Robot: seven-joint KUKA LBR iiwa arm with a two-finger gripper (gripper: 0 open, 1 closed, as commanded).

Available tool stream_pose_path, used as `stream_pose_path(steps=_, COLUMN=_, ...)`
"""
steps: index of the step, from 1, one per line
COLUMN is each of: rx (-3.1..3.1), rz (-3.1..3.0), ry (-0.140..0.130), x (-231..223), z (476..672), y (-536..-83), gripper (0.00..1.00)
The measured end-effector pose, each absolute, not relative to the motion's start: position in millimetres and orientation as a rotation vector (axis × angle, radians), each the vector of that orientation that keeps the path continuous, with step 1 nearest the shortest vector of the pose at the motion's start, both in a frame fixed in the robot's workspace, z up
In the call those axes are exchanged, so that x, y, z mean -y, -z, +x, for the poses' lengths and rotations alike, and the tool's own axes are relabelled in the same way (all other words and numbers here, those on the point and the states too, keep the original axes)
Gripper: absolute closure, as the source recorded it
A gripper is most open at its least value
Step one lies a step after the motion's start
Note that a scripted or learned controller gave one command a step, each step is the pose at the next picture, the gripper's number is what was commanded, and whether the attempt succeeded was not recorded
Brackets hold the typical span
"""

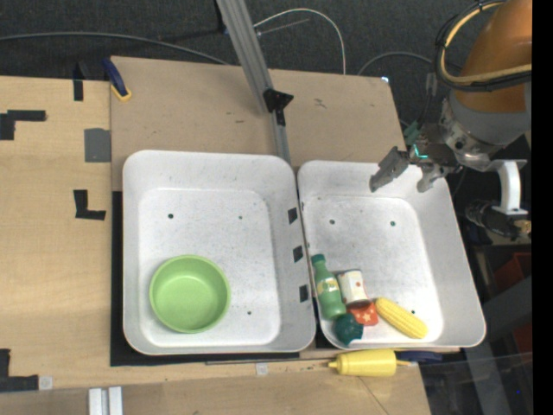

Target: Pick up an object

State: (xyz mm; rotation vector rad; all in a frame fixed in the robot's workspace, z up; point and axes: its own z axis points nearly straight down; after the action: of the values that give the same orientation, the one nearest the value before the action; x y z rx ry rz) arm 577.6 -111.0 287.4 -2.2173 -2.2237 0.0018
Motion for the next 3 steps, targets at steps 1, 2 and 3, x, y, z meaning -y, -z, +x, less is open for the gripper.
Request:
stream_pose_path(steps=1, rx=2.224, rz=-2.218, ry=-0.002, x=111.1, z=577.6, y=-287.5, gripper=0.00)
stream_pose_path(steps=2, rx=2.219, rz=-2.217, ry=-0.009, x=116.6, z=576.1, y=-224.5, gripper=0.00)
stream_pose_path(steps=3, rx=2.220, rz=-2.217, ry=-0.008, x=119.2, z=575.9, y=-180.1, gripper=0.00)
